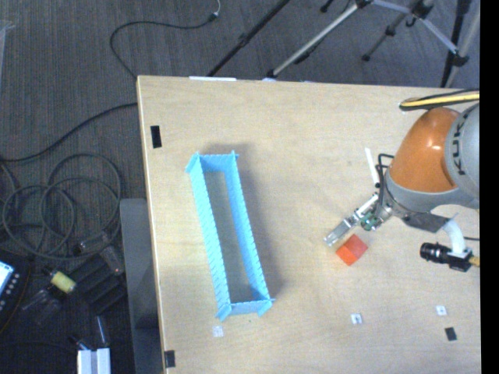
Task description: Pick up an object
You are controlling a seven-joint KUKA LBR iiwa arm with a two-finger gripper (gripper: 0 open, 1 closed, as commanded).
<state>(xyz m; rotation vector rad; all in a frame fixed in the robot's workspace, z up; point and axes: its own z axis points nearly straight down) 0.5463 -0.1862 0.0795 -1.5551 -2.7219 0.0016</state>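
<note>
Below, cables (pixel 62 201) litter dark carpet beside the pale bench (pixel 312 131); end effector (pixel 343 231) fingers unreadable.

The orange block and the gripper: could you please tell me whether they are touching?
Cannot tell. In the camera view the gripper sits right beside the orange block, with neither contact nor gap plain.

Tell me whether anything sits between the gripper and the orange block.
Nothing visible does. The gripper sits right at the orange block's upper left edge, with only bare bench between them. The blue frame lies well off to the left, out of the way.
</note>
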